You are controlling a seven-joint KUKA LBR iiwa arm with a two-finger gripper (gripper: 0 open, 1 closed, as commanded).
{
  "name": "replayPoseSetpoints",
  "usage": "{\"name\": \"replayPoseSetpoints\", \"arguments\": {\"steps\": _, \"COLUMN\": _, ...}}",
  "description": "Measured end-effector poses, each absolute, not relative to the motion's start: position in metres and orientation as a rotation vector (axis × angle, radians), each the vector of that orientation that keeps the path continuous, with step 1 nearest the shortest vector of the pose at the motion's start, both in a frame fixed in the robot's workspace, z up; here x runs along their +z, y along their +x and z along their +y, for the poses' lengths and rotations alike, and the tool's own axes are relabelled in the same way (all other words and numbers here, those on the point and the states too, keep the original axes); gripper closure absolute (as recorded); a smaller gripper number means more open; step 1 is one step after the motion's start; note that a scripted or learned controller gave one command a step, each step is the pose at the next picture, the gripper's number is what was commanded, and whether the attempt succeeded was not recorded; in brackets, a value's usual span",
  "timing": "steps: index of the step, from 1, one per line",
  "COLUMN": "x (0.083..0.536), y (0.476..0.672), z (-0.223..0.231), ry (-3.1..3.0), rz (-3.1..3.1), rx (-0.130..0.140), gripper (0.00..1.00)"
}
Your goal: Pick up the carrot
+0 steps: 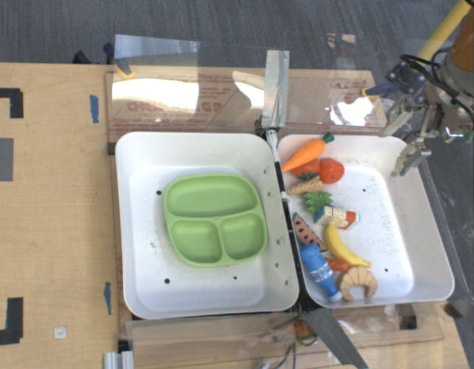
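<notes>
Left bin (137,206): holds a green divided plate (215,219), one long compartment at its 12 o'clock side and two smaller ones at its 6 o'clock side. Plate sits roughly mid-bin, flat.

Right bin (421,244): toy food crowded along its 9 o'clock wall, just beside the divider between the bins. Carrot (307,154) lies at the 11 o'clock corner of this bin, orange body slanted, green top pointing toward 1 o'clock. A red tomato (331,171) touches the carrot's 5 o'clock side. Going toward 6 o'clock from there: a small tan piece, a green leafy piece (316,201), a small carton (340,218), a watermelon slice (306,231) against the wall, a banana (343,248), a blue bottle (319,271) and a croissant (359,282) at the bin's 6 o'clock end.

Gripper (409,164): hangs over the 1 o'clock corner of the right bin, at the rim, well apart from the carrot, which lies toward 9 o'clock from it. Jaws: cannot tell whether apart or together; nothing seen between them. Arm enters from 2 o'clock, cables bunched above the wrist.

The surface (44,206) to the left of the bins is tan board with black tape marks.
</notes>
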State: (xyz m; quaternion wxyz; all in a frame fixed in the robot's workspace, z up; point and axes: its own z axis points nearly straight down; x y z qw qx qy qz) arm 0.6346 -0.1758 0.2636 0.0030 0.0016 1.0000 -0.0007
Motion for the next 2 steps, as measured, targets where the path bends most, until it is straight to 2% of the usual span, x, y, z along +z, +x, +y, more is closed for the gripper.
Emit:
{"name": "replayPoseSetpoints", "arguments": {"steps": 1, "x": 0.224, "y": 0.559, "z": -0.162, "ry": -0.304, "rz": 3.124, "rx": 0.0, "gripper": 0.0}}
{"name": "replayPoseSetpoints", "arguments": {"steps": 2, "x": 0.176, "y": 0.501, "z": -0.13, "ry": -0.414, "rz": 3.113, "rx": 0.001, "gripper": 0.0}}
